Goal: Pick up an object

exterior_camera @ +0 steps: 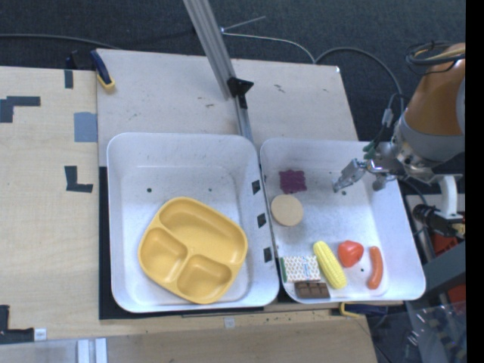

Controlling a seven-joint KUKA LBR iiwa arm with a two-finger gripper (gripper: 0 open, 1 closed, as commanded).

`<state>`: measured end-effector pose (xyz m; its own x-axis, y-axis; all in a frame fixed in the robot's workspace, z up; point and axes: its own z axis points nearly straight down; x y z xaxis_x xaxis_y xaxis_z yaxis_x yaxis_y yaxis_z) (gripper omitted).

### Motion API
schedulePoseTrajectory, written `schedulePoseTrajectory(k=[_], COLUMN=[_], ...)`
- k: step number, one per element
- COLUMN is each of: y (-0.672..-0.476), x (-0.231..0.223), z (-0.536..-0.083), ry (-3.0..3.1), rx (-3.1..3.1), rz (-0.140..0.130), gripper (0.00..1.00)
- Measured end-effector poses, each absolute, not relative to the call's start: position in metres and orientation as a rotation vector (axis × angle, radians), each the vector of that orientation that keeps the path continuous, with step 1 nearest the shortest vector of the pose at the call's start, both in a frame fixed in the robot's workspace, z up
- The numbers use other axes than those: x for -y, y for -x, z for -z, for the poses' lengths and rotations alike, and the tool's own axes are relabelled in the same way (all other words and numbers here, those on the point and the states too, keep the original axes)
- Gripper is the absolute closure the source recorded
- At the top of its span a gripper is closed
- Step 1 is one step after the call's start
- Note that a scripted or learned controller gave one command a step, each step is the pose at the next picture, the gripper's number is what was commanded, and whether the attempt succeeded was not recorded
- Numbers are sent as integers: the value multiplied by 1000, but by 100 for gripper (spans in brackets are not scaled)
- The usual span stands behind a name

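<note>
The right bin (393, 225) holds a purple block (292, 180), a tan round disc (287, 210), a yellow corn cob (330, 264), a red tomato (349, 253), an orange-red sausage (375, 267), a patterned cracker (300, 266) and a brown chocolate bar (310, 289). My gripper (361, 184) hangs over the upper right part of this bin, to the right of the purple block and apart from it. Its fingers (344, 183) stand open with nothing between them.
A yellow divided plate (193, 249) lies in the left bin (128, 165). A slanted metal pole (212, 36) crosses the bench behind the bins. Cables run along the back, and a blue-yellow tool (102, 69) lies at the bench's far left corner.
</note>
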<state>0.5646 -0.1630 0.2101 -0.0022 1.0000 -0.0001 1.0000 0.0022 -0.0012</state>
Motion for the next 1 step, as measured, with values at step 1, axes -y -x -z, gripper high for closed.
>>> schedulePoseTrajectory(k=[1], y=[-529], x=[92], z=[-87], ry=[2220], rx=[2224], rz=[-2], gripper=[0])
